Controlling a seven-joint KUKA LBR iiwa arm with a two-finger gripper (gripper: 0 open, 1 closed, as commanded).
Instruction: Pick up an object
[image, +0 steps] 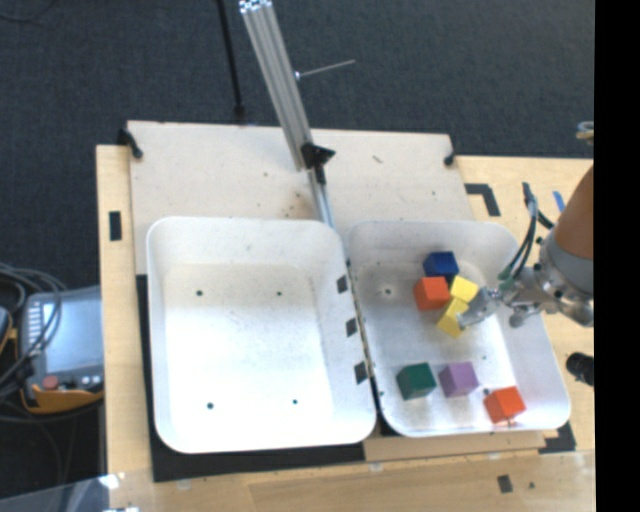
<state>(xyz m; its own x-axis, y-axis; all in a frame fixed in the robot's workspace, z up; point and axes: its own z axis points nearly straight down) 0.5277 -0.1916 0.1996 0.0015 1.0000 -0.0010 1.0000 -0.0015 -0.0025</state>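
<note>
Blocks are all sitting in the right bin (530, 345), and the ones that matter right now are the little cluster near its upper middle: a blue block (440, 264) at the top, an orange block (432, 293) just below it, and two yellow ones, the upper yellow block (464, 289) touching the orange, and the lower yellow block (451, 320) tilted on an angle just under it. The gripper (478, 308) has its tip right at that lower yellow piece, coming in from the right, and it looks like it's touching or nearly touching it, but honestly the tip is too small and blurry to say whether the fingers are spread or closed, or whether anything is actually pinched between them. So I wouldn't call this a grasp yet. My read is that the reach is done and the grab plus the lift are both left to do, since every block looks like it's resting on the bin floor. Further out along the near side of the same bin there's a green block (416, 380), a purple block (459, 378) just beside it, and another orange block (504, 403) toward the corner, all well apart from the gripper. The left bin (160, 300) sits right alongside on the table (115, 200).
</note>
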